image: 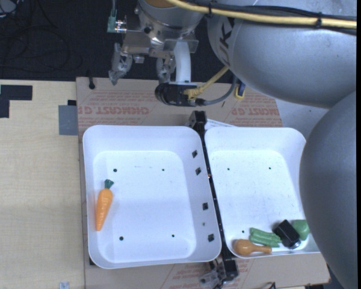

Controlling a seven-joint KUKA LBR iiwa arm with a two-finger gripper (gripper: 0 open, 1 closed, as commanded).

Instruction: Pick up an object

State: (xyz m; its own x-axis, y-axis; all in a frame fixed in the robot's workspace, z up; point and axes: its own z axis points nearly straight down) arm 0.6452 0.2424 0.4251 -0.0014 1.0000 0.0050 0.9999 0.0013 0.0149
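The two fingers (117,72) of the gripper (140,72) stand apart, with nothing between them. The gripper hangs high above the far edge of the bench, beyond the left bin (141,138). In this left bin a toy carrot (103,205) lies near the left wall, its green top pointing to the far side. In the right bin (253,138), at the near right corner, lie a green pod (264,237), a black object (287,233) and an orange-brown piece (250,247), close together.
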